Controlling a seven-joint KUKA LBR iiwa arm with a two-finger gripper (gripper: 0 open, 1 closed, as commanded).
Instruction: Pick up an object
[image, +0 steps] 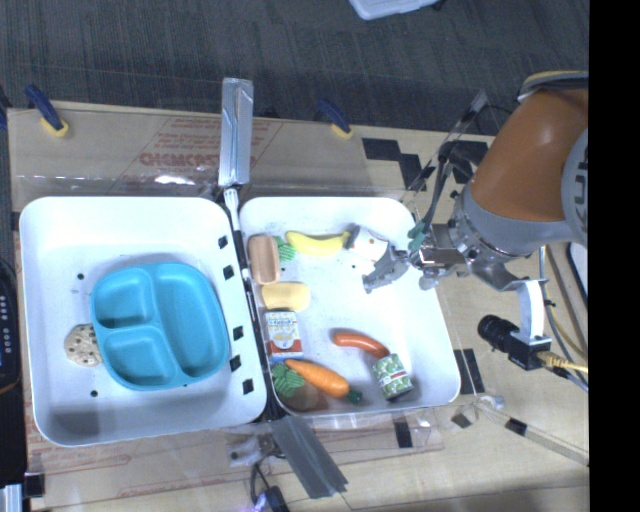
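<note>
pincer (385, 268) above right bin (430, 330), at 1 o'clock of it, nothing between fingers | banana (315, 243) at 11 | sausage (360, 343), can (393, 377) at 5 | blue tray (158, 323) in left bin (45, 300)

- Round speckled cookie (79, 344) partly tucked under blue plastic divided tray (158, 324).
- Brown lumpy thing (302, 397) mostly hidden beneath orange carrot (318, 376).
- Tiny label on small green can (393, 376), too blurry to read.

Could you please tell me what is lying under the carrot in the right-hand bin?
Beneath the carrot in the right bin, a green leafy piece and a brownish item stick out. The carrot covers most of them, so I cannot identify them.
</note>
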